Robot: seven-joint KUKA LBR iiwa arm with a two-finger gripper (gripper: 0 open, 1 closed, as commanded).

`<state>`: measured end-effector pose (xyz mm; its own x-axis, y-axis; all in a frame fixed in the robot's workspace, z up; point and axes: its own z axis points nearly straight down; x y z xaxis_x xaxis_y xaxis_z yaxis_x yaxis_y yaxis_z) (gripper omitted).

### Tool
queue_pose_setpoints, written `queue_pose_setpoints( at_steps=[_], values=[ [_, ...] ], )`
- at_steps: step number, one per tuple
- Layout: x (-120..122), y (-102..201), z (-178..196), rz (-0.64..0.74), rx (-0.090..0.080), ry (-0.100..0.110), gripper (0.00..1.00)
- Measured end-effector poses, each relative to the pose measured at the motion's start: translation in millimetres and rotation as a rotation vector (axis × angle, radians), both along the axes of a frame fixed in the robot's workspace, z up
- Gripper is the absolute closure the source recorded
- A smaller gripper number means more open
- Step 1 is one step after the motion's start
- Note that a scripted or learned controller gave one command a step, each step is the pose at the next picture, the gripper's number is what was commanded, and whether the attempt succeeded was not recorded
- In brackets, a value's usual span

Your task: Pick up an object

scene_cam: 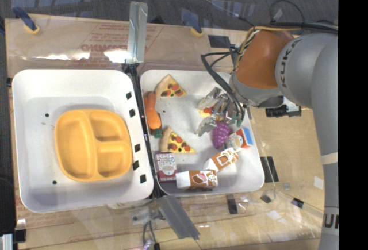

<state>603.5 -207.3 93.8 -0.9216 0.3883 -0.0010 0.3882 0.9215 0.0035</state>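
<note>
My gripper (208, 111) is low over the right part of the right bin (253, 177), reaching in from the right. It is open, one finger toward the bin's back and the other toward its front. A small red and yellow object (206, 110) lies in the gap, and I cannot tell whether the fingers touch it. A purple bunch of grapes (221, 135) sits just in front of the gripper, close to the front finger. Around it lie two pizza slices (169, 88) (175, 142) and an orange carrot (152, 111).
Along the right bin's front lie a small red and white carton (165, 165), a brown milk carton (198, 179) and a brown and white box (225, 158). A yellow divided plate (92, 142) sits in the left bin (29, 105). Cables hang above the wrist.
</note>
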Motion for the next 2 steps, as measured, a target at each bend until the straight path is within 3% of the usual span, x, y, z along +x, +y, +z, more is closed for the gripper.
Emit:
queue_pose_setpoints(
  at_steps=[2],
  values=[
    [0.1, -0.1, 0.1, 0.0, 0.0, 0.0, 0.0]
  ],
)
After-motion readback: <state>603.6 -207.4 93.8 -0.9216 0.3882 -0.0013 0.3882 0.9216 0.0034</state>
